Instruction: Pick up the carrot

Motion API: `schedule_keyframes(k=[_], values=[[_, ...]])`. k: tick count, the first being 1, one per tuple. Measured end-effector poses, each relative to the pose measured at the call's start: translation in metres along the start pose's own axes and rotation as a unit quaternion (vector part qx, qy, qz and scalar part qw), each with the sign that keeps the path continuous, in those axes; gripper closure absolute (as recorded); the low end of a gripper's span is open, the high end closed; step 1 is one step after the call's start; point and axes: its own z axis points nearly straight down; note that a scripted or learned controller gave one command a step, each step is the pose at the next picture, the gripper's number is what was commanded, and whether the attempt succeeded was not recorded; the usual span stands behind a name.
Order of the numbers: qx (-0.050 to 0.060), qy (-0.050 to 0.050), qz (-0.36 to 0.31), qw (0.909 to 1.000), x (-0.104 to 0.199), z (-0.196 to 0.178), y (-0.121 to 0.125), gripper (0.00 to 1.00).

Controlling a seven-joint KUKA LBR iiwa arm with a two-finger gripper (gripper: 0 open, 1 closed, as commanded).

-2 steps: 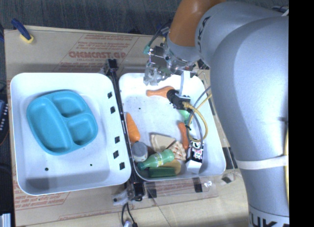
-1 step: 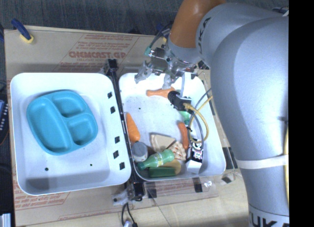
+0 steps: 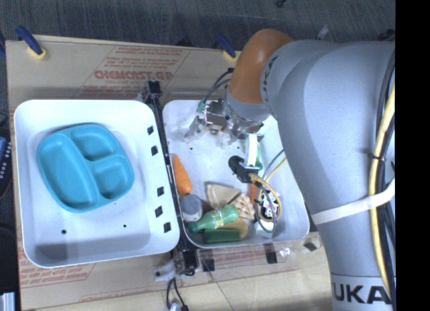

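The arm reaches in from the right over the right bin, its orange band above the wrist. The gripper hangs over the far part of that bin, near its far left corner; whether it is apart or together I cannot tell, and nothing shows clamped in it. The carrot lies at the bin's left wall, pointing far to near, well apart from the gripper and on its near side. Nearer still sit a grey can, a green bottle lying on its side, and a tan wedge just right of the carrot's near end. In the left bin rests a blue tray with three compartments. Cardboard lies under both bins
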Motion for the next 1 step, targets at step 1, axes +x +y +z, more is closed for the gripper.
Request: schedule_keyframes(k=[1], values=[[-0.009,0.002,-0.066,0.9978,0.0108,-0.1028,-0.0519,0.0]])
